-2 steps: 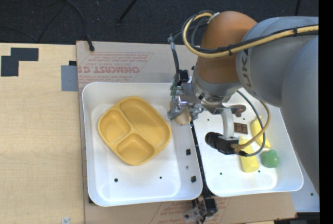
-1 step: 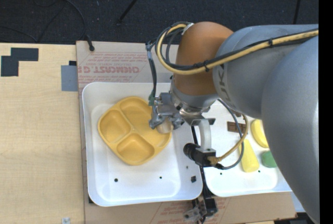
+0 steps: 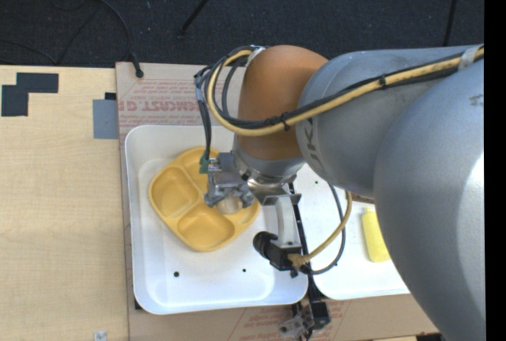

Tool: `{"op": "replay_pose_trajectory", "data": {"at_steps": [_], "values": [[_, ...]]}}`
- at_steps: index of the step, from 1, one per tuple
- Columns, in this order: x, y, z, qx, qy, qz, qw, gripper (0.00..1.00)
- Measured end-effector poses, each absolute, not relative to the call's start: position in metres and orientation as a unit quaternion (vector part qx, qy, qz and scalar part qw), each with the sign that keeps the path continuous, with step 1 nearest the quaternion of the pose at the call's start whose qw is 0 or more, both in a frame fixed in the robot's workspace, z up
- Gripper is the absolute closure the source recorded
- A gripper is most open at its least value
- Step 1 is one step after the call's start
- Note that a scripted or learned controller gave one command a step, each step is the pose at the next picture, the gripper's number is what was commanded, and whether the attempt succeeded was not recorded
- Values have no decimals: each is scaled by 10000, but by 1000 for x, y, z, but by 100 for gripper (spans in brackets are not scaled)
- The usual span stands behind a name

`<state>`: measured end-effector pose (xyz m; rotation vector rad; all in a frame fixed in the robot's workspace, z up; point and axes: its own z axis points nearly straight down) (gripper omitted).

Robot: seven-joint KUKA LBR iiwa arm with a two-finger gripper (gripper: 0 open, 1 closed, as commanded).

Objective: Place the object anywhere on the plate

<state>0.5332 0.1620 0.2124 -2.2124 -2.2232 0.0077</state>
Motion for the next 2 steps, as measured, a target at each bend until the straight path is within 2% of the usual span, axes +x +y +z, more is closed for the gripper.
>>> {"op": "replay_pose_trajectory", "data": {"at_steps": [1,2], "values": [[504,209,233,-7047,-7095,14,19,100],[505,207,232,-7063,-7079,23,13,0]]}}
